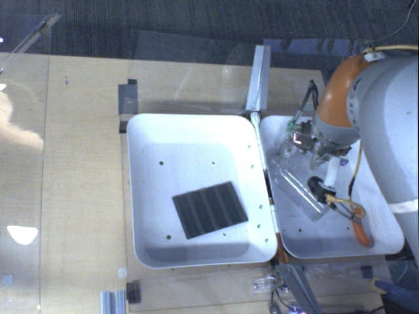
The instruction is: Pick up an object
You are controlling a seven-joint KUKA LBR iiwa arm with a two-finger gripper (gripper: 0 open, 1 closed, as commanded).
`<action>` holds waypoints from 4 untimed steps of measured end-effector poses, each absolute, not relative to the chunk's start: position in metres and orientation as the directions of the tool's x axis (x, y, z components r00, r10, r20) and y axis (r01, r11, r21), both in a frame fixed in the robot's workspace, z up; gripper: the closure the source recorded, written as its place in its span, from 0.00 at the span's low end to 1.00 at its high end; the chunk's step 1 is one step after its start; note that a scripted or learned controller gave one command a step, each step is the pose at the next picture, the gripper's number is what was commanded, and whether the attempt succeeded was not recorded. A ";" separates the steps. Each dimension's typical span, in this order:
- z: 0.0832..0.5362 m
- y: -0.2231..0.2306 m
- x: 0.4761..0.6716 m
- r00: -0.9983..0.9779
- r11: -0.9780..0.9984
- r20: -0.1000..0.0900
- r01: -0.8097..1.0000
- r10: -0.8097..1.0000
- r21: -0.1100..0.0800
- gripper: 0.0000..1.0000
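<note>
Camera view: two shallow white bins with rounded corners and smooth, glossy floors sit side by side on a pale wood-grain tabletop point(78, 188). In the left bin point(163, 142), a flat black slab point(209, 209) lies near the middle, towards the near side. It is rectangular, matte, ribbed with parallel grooves along its length, and turned at a slant to the bin walls.

The grey arm point(386, 129), smooth and rounded with an orange band point(337, 97), reaches in from the right over the right bin point(314, 241). Its hand point(302, 141) hangs over that bin's far left part; whether it is released or clenched cannot be told. Just near of the hand lies a clear, angular plastic piece point(298, 185), glinting on the bin floor. A small orange piece point(362, 234), tapered and rounded, rests by the near right wall.
</note>
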State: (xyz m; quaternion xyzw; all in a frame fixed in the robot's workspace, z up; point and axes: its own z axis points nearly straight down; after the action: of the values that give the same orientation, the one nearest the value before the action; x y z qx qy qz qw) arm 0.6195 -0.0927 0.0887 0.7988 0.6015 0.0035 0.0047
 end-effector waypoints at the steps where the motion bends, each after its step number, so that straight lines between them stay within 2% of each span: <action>1: 0.090 -0.083 0.580 0.069 -0.069 0.000 0.998 0.998 0.013 0.00; 2: 0.147 -0.130 0.584 0.085 -0.085 -0.001 0.996 0.996 0.006 0.00; 3: 0.090 -0.102 0.535 -0.009 0.009 -0.001 1.000 1.000 0.015 0.00; 4: 0.122 -0.093 0.542 0.102 -0.102 0.000 0.995 0.995 0.006 0.00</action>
State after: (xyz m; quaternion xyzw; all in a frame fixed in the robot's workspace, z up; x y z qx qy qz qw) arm 0.5417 -0.0930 0.1225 0.7422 0.6702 0.0020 0.0021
